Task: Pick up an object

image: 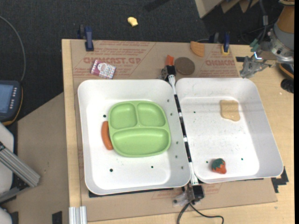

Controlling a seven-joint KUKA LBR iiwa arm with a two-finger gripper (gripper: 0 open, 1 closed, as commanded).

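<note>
Gripper [251,67] parked beyond the right bin's [261,125] far right corner; jaws' state impossible to tell. Inside that bin: tan slice [230,110] near the far wall, strawberry toy [218,165] by the near wall. Left of it, green divided plate [139,128] touching an orange carrot-like piece [106,135].

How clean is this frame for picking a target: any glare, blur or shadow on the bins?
Camera view: even, soft lighting; the white bins read bright without blown-out glare. The green divided plate, tan piece and small red-green toy cast faint shadows and look reasonably sharp. The gripper at the upper right is small and slightly soft.
</note>
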